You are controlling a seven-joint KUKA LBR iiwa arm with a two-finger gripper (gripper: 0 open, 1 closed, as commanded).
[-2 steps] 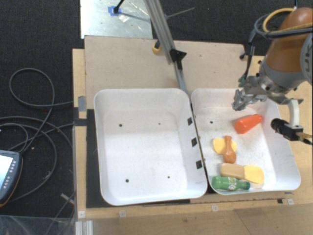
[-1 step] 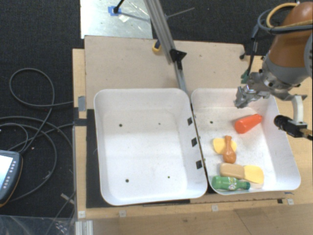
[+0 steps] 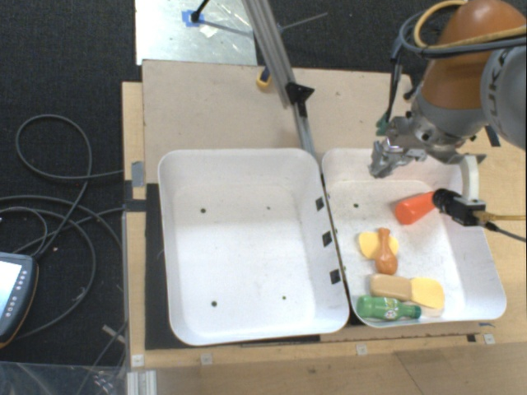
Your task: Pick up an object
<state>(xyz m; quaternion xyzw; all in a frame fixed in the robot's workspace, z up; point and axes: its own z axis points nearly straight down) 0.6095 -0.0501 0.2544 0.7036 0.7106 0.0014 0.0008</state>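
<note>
My gripper (image 3: 381,164) hangs over the far edge of the right bin (image 3: 486,262), with nothing visibly in it. An orange-red cylinder (image 3: 413,207) lies in that bin, just right of and nearer than the gripper. Closer to the front sits a yellow disc (image 3: 368,242) with an orange-brown pin-shaped piece (image 3: 386,253) lying across it. At the bin's front lie a tan block (image 3: 390,286), a yellow wedge (image 3: 429,293) and a green bottle (image 3: 388,308) on its side.
The left bin (image 3: 239,245) stands beside the right one, and the two share a middle wall with black clips (image 3: 327,237). A slanted metal pole (image 3: 276,48) crosses the bench behind the bins. Cables and a pendant lie on the floor at the left.
</note>
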